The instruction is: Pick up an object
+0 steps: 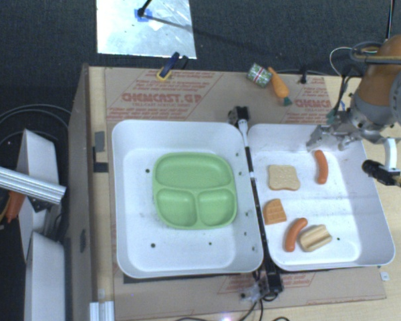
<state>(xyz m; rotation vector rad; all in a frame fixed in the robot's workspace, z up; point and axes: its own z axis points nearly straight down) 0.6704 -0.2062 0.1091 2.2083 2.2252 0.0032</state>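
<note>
Left to right I count one green three-compartment tray (194, 190) in the left bin (130, 179), then in the right bin (367, 233) one bread slice (283, 177), one orange wedge (275, 212), two sausages, one (295, 234) at six o'clock and one (321, 166) at twelve, and one bun (315, 237). Both bins rest on printed cardboard (167, 95) over dark carpet (40, 39), a toy carrot (279, 85) and small can (259, 74) at the cardboard's twelve o'clock edge. My gripper (331, 134) hovers at eleven o'clock of the upper sausage, nothing visibly between its fingers; its spread I cannot tell.
</note>
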